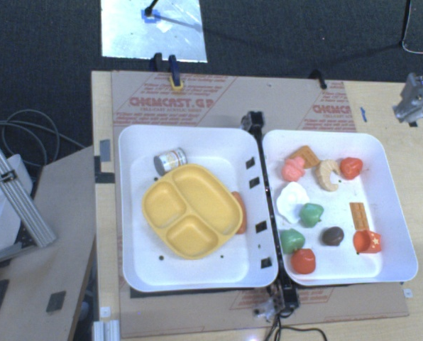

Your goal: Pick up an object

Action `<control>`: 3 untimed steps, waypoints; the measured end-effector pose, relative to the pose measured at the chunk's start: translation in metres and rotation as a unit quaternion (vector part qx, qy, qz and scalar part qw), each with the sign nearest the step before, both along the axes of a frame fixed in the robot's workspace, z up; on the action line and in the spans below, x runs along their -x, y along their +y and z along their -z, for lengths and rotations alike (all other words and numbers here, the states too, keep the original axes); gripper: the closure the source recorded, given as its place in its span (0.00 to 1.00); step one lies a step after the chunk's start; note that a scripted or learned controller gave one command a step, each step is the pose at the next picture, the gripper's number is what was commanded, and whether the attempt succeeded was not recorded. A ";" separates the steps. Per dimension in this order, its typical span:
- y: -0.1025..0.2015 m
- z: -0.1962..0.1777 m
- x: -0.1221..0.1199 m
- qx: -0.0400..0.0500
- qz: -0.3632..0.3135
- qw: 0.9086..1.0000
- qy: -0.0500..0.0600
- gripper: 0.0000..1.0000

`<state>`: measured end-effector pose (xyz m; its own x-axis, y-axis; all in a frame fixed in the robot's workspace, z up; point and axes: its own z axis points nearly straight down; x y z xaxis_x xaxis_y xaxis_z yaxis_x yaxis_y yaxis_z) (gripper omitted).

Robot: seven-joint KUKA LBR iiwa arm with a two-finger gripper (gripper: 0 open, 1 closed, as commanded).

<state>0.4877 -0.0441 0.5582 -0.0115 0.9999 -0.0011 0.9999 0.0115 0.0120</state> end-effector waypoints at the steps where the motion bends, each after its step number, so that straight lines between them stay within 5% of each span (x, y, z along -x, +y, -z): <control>1: 0.000 -0.011 0.000 0.000 -0.002 1.000 -0.002 1.00; 3: -0.001 -0.034 -0.001 0.001 -0.005 1.000 -0.005 1.00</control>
<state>0.4888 -0.0453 0.5918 -0.0223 0.9997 -0.0033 0.9995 0.0223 0.0220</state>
